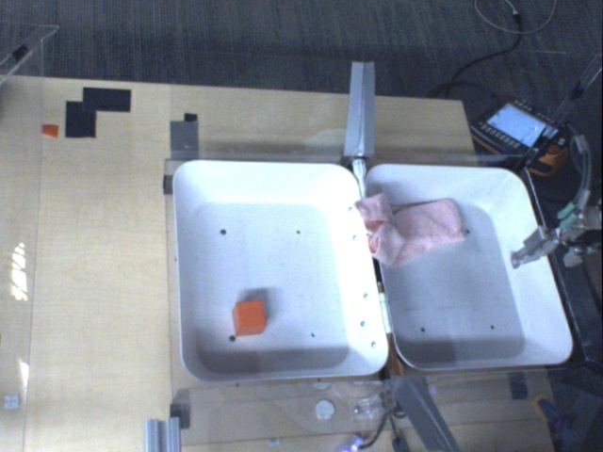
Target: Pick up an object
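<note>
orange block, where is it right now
The orange block lies in the left bin, near its front-left corner, far from the pink cloth in the right bin.

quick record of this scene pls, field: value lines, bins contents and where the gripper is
left bin: orange block, near the front, left of middle
right bin: pink cloth, crumpled, at the back left, lapping the divider
gripper: over the right bin's right rim, apart from both things
task state: nothing picked up yet
</note>
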You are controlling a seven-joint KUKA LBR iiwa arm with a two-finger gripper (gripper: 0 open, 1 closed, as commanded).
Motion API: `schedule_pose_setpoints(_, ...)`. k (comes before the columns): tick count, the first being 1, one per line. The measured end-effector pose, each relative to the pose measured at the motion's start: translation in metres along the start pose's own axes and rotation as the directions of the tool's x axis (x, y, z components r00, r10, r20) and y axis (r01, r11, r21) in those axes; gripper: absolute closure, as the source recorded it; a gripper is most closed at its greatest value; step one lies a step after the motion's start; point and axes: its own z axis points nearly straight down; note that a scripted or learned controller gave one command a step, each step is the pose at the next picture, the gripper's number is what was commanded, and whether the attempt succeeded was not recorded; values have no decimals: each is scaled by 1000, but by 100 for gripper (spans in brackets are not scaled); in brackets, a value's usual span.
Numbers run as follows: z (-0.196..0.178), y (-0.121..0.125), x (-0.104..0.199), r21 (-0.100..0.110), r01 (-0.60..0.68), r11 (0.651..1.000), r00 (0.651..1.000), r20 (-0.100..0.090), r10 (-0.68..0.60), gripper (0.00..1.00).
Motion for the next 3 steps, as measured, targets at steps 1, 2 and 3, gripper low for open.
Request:
schedule_pose_setpoints(1,133,53,49,1,14,1000,1000,-1,-14,0)
schedule_pose_setpoints(2,178,100,38,-6,191,982,982,1,-191,0)
schedule_pose_setpoints(3,164,104,38,-16,193,981,981,7,-193,100)
